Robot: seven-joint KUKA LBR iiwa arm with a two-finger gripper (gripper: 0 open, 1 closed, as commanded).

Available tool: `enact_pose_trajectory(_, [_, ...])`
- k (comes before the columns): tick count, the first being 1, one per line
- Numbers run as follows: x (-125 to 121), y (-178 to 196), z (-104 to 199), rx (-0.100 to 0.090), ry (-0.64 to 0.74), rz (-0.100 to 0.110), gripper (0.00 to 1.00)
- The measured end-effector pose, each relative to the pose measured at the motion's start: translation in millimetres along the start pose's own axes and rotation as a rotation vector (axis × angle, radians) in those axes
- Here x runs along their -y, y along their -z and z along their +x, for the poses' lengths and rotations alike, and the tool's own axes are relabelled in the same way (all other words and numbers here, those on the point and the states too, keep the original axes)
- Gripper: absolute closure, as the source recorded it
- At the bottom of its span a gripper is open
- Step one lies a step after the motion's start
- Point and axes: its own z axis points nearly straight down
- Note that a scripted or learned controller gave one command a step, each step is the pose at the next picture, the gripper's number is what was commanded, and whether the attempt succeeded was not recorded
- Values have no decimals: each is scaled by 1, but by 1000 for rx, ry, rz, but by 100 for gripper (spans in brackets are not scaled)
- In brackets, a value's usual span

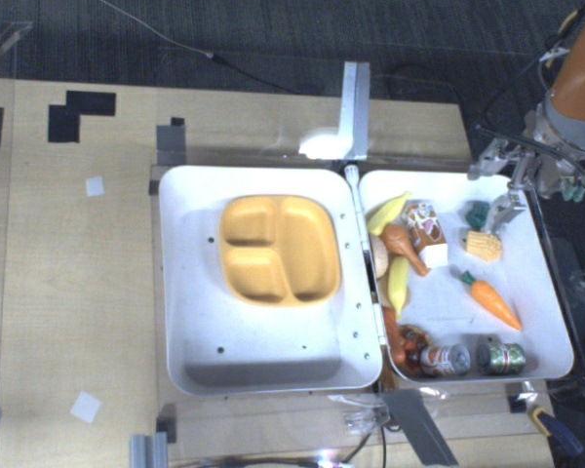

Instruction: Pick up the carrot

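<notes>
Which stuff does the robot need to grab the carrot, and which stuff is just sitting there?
For the job:
carrot, in the right bin
gripper, above that bin's far end

Just lying about:
yellow tray in the left bin
bananas
corn piece
two cans

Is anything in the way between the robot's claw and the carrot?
Nothing blocks it outright. The gripper hangs over the right bin's far end, and the carrot lies apart nearer the front. The yellow corn piece sits between them, slightly to the side.
</notes>
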Motion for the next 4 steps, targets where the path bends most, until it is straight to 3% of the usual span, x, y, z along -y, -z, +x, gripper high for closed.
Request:
enact_pose_trajectory(1, [25, -125, 83, 5, -42, 2, 0])
enact_pose_trajectory(2, [23, -112, 80, 13, -34, 5, 100])
enact_pose_trajectory(3, [25, -123, 146, 9, 0, 4, 100])
enact_pose_trajectory(4, [25, -123, 151, 13, 180, 7, 100])
